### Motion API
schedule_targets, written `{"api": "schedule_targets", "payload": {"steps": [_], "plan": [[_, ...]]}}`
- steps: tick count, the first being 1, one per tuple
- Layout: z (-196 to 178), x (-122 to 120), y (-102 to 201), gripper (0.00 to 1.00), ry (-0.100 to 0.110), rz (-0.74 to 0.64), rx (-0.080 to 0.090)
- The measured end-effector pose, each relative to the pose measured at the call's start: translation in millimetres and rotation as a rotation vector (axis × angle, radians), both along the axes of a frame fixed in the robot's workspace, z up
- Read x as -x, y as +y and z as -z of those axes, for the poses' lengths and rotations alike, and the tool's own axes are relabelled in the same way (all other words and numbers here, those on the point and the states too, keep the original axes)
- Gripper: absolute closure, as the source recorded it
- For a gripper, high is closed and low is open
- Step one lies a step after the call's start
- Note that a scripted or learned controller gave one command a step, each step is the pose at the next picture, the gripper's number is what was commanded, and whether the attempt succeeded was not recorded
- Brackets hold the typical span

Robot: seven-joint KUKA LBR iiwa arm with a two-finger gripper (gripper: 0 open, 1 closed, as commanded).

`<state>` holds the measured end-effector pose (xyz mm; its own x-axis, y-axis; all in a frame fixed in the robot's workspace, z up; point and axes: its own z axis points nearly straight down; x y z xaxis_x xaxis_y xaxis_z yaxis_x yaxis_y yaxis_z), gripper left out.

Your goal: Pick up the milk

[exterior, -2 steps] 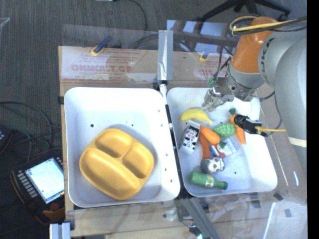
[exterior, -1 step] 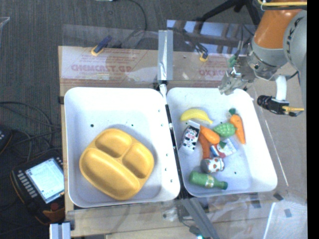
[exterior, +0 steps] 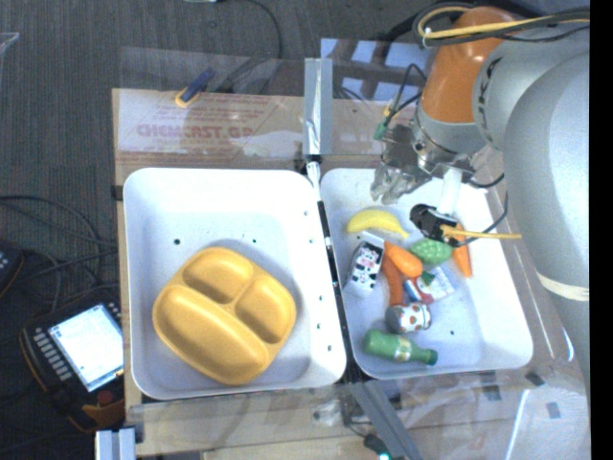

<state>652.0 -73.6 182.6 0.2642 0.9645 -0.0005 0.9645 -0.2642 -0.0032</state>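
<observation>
Gripper [exterior: 391, 188] over right bin [exterior: 498, 348]; bench on grey carpet [exterior: 57, 84].

right bin [exterior: 498, 348] | milk carton [exterior: 365, 264] at left wall, open floor toward near-left corner | crowded by: banana [exterior: 376, 222] on far side, carrot [exterior: 397, 268] touching right, green bottle [exterior: 399, 349] near front | far-left corner: gripper [exterior: 392, 186] overhead

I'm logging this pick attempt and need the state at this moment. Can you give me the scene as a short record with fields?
target: milk carton, cow-patterned, lying at the right bin's left wall
gripper: above the right bin's far end, nothing between its fingers
near target: banana just beyond it, carrot beside it
other items: green bottle at the near end
left bin: holds a yellow divided tray
right bin
</observation>
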Motion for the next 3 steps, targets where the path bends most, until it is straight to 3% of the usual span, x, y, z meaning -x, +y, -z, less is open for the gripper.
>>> {"api": "schedule_targets", "payload": {"steps": [1, 2, 3], "plan": [[89, -15, -67, 1.00, -0.004, -0.148, 0.002], [86, 59, -91, 1.00, -0.001, -0.203, 0.000], [91, -2, -117, 1.00, -0.018, -0.213, 0.006]]}}
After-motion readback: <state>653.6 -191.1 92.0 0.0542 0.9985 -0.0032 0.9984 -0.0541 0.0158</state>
